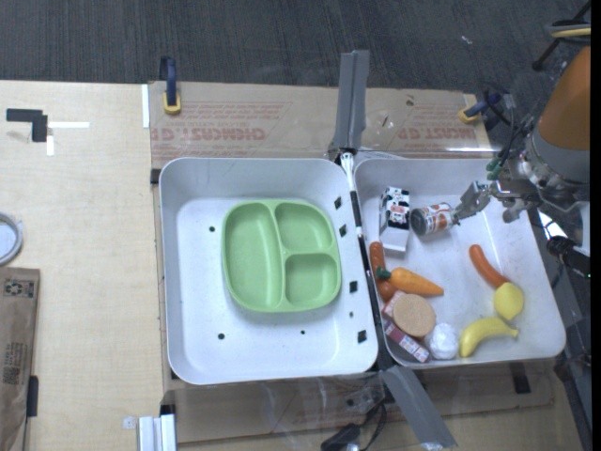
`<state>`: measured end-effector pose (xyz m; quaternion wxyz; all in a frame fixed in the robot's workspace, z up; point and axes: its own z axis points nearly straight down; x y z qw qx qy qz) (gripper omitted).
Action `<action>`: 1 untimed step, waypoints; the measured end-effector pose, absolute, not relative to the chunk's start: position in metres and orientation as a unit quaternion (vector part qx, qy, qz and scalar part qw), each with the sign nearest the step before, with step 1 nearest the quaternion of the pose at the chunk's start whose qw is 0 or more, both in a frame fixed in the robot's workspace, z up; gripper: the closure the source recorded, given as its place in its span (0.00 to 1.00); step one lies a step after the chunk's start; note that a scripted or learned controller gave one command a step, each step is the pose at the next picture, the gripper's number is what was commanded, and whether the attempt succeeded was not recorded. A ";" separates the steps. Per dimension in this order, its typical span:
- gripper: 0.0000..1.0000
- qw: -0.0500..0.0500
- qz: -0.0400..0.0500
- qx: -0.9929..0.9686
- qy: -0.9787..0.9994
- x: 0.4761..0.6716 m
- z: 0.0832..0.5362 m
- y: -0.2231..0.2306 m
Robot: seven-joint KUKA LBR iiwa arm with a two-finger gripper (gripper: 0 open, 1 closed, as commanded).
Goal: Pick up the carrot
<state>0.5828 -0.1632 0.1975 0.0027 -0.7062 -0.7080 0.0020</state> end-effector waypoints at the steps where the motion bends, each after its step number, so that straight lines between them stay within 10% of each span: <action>1: 0.00 0.003 0.002 -0.663 -0.749 0.555 0.117 -0.114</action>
